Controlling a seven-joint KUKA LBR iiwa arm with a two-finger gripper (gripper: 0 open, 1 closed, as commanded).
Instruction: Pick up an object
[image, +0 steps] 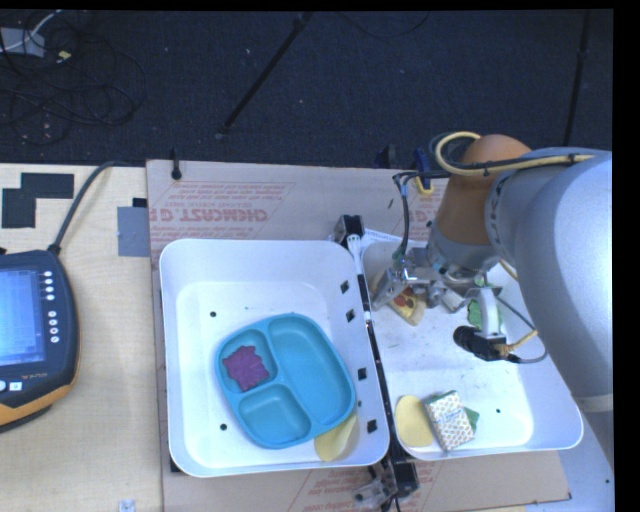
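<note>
Left bin (190, 300): blue 3-compartment tray (286, 379), purple item (245, 366) in its left compartment.
Right bin (545, 425): yellow object (413, 421) touching patterned block (451, 420).
Gripper (407, 297): low at right bin's far-left corner, over a small yellow-red object (408, 306).
Bench's left: teach pendant (30, 335).

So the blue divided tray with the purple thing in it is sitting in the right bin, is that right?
Not quite: the blue divided tray with the purple thing in it is sitting in the left bin, not the right one, as the camera view shows.
</note>
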